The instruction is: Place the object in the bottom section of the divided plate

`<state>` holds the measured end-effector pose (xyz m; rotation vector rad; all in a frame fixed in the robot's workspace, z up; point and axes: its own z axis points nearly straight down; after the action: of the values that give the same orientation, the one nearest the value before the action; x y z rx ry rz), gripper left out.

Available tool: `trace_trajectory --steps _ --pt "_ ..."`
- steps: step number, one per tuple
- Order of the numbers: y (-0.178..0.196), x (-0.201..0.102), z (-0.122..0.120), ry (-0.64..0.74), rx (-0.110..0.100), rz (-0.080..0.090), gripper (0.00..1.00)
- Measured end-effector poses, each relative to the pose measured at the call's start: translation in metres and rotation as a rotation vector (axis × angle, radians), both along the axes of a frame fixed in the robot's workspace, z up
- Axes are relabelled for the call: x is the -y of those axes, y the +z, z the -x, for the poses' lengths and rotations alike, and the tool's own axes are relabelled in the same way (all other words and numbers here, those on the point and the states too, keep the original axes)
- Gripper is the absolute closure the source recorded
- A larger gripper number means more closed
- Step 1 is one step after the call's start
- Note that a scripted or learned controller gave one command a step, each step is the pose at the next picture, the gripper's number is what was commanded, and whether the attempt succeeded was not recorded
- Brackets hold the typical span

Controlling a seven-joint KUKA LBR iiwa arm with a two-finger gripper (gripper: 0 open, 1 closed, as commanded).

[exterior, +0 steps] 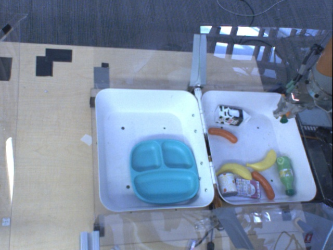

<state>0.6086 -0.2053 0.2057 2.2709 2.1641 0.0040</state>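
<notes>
Blue and waiting at six o'clock in the left bin (pixel 112 139), the divided plate (pixel 164 171) is lying bare while the gripper (pixel 285 111) is hovering at one o'clock over the right bin (pixel 307 163), so it should be dropping squarely onto one loose piece, perhaps the sausage (pixel 222 135).

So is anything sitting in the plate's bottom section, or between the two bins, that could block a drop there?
Nothing visible lies in the blue divided plate's bottom section. Between the bins stand only their raised rims. The gripper is over the right bin's far right corner.
</notes>
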Motion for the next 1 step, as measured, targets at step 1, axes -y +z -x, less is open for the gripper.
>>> trace_trajectory --steps 1 --pt "-0.0387 -0.0673 0.0369 -0.329 -0.002 -0.003 1.00"
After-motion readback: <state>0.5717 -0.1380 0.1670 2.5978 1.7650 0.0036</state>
